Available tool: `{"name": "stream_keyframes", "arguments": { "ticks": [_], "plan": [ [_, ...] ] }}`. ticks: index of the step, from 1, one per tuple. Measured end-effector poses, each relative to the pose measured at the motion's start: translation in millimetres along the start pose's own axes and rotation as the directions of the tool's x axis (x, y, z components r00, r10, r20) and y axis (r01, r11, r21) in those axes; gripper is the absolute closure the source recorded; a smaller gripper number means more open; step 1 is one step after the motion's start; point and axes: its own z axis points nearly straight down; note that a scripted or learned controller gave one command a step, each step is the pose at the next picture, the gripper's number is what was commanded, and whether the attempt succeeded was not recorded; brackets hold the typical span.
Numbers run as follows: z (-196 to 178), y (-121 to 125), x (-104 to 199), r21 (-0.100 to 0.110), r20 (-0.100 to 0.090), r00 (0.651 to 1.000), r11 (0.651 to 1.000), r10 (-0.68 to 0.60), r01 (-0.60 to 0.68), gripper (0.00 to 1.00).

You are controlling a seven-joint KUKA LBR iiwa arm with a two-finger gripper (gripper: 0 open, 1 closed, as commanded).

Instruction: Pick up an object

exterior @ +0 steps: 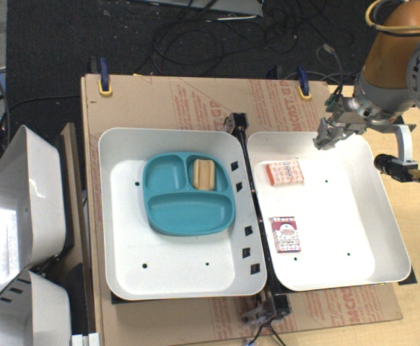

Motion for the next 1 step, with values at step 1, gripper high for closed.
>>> {"name": "stream_keyframes", "arguments": {
  "ticks": [1],
  "plan": [
    [-62.7, 0.1, -5.8, -0.003, 0.001, 1.0, 1.0, 0.0, 0.0, 1.0]
  ]
}}
